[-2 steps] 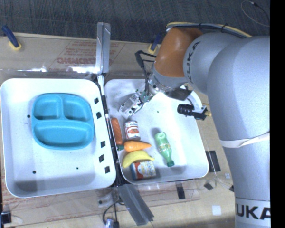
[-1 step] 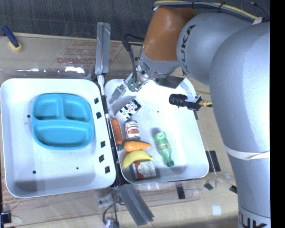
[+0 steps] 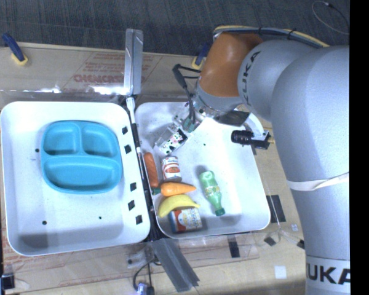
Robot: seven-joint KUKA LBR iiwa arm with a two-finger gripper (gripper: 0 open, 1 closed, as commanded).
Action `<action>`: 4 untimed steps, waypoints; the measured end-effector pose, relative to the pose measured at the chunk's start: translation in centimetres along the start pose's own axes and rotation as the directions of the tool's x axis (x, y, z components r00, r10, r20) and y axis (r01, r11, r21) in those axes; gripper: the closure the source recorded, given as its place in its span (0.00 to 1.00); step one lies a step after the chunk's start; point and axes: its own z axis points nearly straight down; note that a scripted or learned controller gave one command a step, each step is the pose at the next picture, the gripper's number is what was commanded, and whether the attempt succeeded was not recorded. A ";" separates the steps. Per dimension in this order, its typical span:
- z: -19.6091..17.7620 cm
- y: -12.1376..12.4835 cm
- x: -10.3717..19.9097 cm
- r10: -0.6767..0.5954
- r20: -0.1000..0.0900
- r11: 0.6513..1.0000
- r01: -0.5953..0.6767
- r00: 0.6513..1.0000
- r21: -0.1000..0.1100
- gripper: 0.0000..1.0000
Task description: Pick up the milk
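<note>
The milk (image 3: 173, 141) is a small carton with black and white patches, lying tilted in the upper left part of the right bin (image 3: 246, 183). My gripper (image 3: 183, 128) reaches down from the orange-banded wrist (image 3: 224, 63) and sits right over the carton's upper end, touching or almost touching it. The grip itself is too small and blurred to read. The carton's top end is partly hidden by the gripper.
Below the milk lie a small can (image 3: 171, 168), a sausage (image 3: 150, 168), a carrot (image 3: 177, 189), a banana (image 3: 172, 205), a red jar (image 3: 186, 220) and a green bottle (image 3: 211, 192). The left bin (image 3: 18, 183) holds a blue divided plate (image 3: 81, 156). The grey arm covers the right side.
</note>
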 end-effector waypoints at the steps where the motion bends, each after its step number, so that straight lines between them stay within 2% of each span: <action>1: 2.0 -0.9 2.3 -0.015 -0.011 1.000 0.015 1.000 0.011 0.00; 2: 1.0 -0.8 2.2 -0.019 -0.010 1.000 0.019 1.000 0.010 1.00; 3: -7.9 3.2 3.3 -0.060 -0.011 0.998 0.060 0.998 0.010 1.00; 4: -7.9 3.1 3.3 -0.060 -0.012 0.998 0.060 0.998 0.010 0.00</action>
